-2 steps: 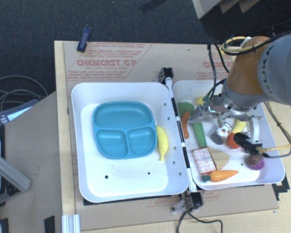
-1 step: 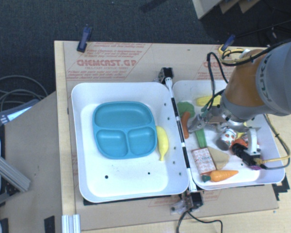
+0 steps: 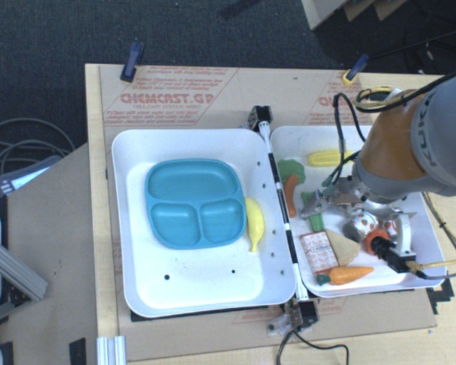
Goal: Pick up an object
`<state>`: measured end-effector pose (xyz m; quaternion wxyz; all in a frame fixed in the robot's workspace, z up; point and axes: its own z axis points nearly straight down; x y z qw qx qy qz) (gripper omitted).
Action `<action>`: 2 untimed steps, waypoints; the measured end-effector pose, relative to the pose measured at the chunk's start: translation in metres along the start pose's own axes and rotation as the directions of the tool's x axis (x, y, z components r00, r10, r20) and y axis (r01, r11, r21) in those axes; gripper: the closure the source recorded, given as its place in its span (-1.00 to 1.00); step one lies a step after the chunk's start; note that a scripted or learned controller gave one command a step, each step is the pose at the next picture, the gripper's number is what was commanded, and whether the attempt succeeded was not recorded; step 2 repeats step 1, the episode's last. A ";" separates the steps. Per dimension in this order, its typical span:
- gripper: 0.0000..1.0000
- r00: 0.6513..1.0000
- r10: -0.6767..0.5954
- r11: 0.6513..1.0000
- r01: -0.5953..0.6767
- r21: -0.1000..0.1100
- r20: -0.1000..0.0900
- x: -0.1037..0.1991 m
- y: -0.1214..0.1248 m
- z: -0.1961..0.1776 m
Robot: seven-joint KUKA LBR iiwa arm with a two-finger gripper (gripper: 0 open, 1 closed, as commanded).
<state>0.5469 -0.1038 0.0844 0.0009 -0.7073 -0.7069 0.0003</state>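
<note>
On the tabletop point(image 3: 175, 97), a tan board printed with red lettering, two shallow white bins sit side by side, their adjoining rims touching. Left bin point(image 3: 137, 265): a smooth plastic tray with rounded corners, holding a blue divided plate point(image 3: 195, 202) with one wide compartment above two smaller ones. A yellow banana point(image 3: 254, 223) lies just beside the plate's right edge, curved, its long axis running roughly top to bottom in the view. Right bin point(image 3: 296, 139): a scatter of small toy foods. A yellow corn-like piece point(image 3: 324, 157) lies near the top, long axis left to right. A green leafy piece point(image 3: 290, 169) sits beside a slim orange-red piece point(image 3: 290, 195) that runs top to bottom. A flat printed packet point(image 3: 317, 251) lies near the lower rim, next to a pale wedge point(image 3: 346, 249). An orange carrot point(image 3: 347, 274) lies along the bottom rim, long axis left to right, pointed tip toward the right, green end toward the left. Above the bin's centre the hand point(image 3: 349, 204) is lowered among the items beneath the grey arm point(image 3: 433, 139) with its orange band; whether its fingers are open or closed cannot be told, and no item is seen between them.
</note>
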 end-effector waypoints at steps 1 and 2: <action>1.00 1.000 0.000 1.000 0.000 -0.001 0.000 0.000 0.000 -0.010; 1.00 1.000 0.000 1.000 0.000 -0.001 0.000 0.000 0.000 -0.010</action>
